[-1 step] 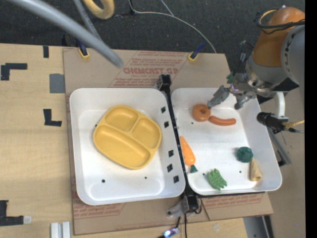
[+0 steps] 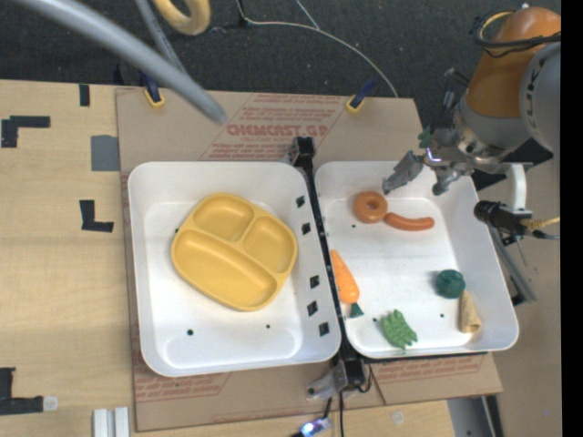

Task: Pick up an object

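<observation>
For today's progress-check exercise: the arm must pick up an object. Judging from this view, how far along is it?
Done: the gripper has reached the right bin, open above its far edge. In hand: nothing sits between its fingers; it hangs near the doughnut and sausage. Left: descend, close, lift. The carrot, green ball and yellow tray lie untouched.

Doughnut (image 2: 370, 207), sausage (image 2: 410, 223), carrot (image 2: 344, 279) in right bin (image 2: 496, 280)
</observation>
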You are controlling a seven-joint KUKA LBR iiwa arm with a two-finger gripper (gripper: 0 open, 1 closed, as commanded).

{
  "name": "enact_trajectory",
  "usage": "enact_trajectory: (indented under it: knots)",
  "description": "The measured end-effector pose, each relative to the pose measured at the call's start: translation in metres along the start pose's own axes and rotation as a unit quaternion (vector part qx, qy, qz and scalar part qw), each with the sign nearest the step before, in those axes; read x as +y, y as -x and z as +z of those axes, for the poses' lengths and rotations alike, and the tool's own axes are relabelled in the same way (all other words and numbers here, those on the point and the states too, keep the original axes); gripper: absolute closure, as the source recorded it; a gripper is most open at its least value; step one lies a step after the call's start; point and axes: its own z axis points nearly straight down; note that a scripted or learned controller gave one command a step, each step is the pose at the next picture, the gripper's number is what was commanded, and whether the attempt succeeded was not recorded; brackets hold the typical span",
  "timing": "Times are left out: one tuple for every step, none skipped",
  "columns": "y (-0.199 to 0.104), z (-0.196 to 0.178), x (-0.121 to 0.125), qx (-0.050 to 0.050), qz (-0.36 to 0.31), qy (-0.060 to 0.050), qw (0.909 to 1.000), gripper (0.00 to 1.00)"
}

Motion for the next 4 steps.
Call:
enact_trajectory:
  knots:
    - [0.009,0.055,-0.007,0.000,0.001,-0.003,1.0000,0.00]
    - [0.009,0.100,-0.013,0.000,0.000,-0.002,1.0000,0.00]
    - [0.012,0.120,-0.010,-0.004,0.000,0.005,1.0000,0.00]
    - [0.011,0.109,-0.010,-0.004,-0.001,0.005,1.0000,1.00]
